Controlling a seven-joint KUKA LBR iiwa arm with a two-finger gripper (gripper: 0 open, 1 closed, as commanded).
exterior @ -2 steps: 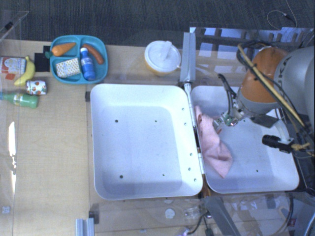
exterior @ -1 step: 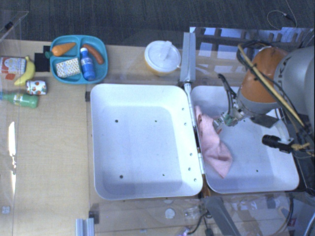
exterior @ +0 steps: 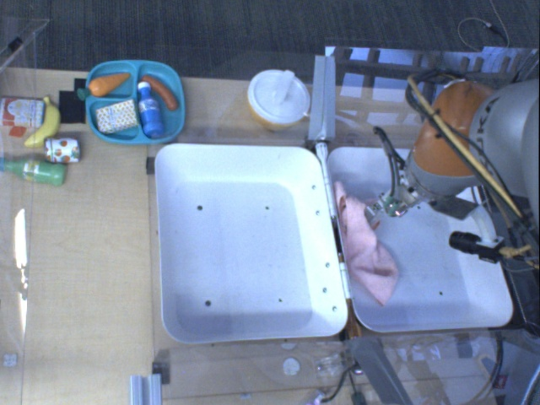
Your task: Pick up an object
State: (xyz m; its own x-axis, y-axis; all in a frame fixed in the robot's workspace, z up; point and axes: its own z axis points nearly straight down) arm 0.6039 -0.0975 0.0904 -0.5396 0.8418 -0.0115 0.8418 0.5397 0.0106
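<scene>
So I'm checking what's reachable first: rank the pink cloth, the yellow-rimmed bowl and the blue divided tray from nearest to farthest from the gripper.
From the gripper:
1. pink cloth, right bin, beside the gripper.
2. yellow-rimmed bowl, bench behind the bins.
3. blue divided tray, far left on the bench.

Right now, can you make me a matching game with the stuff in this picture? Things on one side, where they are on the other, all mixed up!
Things:
1. pink cloth
2. blue tray
3. banana
4. gripper

Places:
A. on the bench at the far left
B. lying in the right bin, against its left wall
C. on the bench behind the left bin, holding toy food
D. over the right bin, just right of the cloth's upper end

Pairs: 1-B, 2-C, 3-A, 4-D
</scene>
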